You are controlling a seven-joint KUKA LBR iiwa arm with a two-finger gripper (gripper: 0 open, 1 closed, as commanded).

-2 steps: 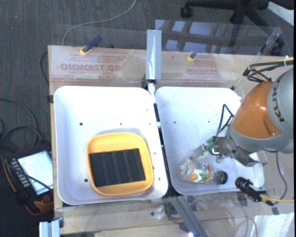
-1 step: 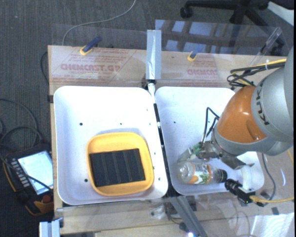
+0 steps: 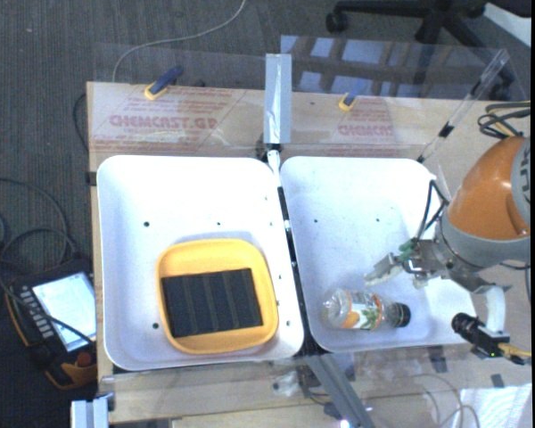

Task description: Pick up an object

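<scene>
A clear plastic bottle (image 3: pixel 361 310) with an orange and green label and a black cap lies on its side near the front of the right bin (image 3: pixel 357 203). My gripper (image 3: pixel 383 270) hangs just behind the bottle and a little to its right, pointing left from the orange-banded wrist (image 3: pixel 486 199). I see a gap between gripper and bottle, and nothing held. In the left bin (image 3: pixel 160 194) rests a yellow rounded block (image 3: pixel 217 297) with a black ribbed top, near the front.
A dividing rim (image 3: pixel 285 230) runs between the two bins. The arm's body covers the right bin's right edge. A small black part (image 3: pixel 468 326) sticks out by the front right corner. Cables and a tablet (image 3: pixel 58 306) lie on the floor at left.
</scene>
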